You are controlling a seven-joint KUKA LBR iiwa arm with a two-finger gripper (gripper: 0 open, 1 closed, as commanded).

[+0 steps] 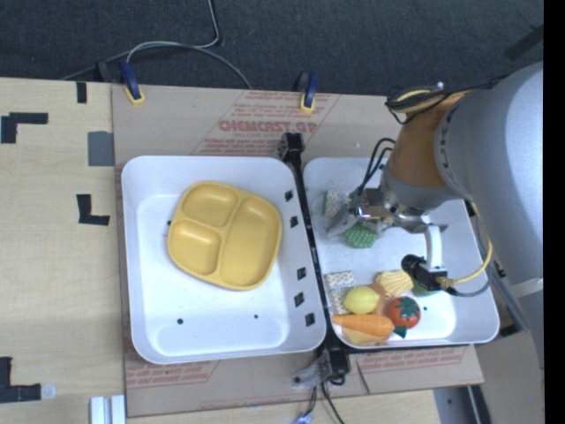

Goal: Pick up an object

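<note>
Two white bins sit side by side: the left bin [141, 263] holds one yellow divided plate [224, 234], and the right bin [468, 321] holds a cluster of one lemon [361, 300], one carrot [364, 325] lying roughly left-right, one tomato [403, 311] and one corn piece [394, 282]. The gripper [353, 219] hovers low over one green object [359, 235]; its grip state is unclear

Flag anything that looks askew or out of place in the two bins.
Little stands out. The yellow divided plate lies turned at an angle to the left bin's walls. The toy foods sit bunched in the right bin's near corner.
</note>
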